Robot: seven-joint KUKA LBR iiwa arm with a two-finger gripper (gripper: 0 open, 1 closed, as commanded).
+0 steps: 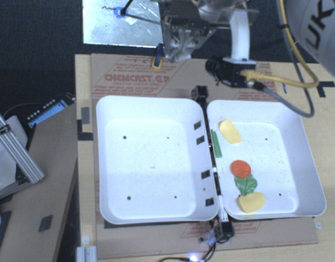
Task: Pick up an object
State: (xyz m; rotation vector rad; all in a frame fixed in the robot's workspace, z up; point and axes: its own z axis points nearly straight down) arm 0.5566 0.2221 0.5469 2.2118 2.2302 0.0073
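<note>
Gripper point(175, 51) hangs up at 12 o'clock above both bins, can't tell its grip state, so we're pre-approach. Round red plastic piece point(240, 168) lies in the right white bin point(298, 146); next it descends there.

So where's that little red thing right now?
The red thing lies in the right bin, near its left wall, just above the green piece and below the pale yellow piece.

Arm: enters at the top, wrist above the bench's far edge. Gripper point(175, 52): pointing down, raised high, metal fingers blurred, nothing visible between them.
</note>
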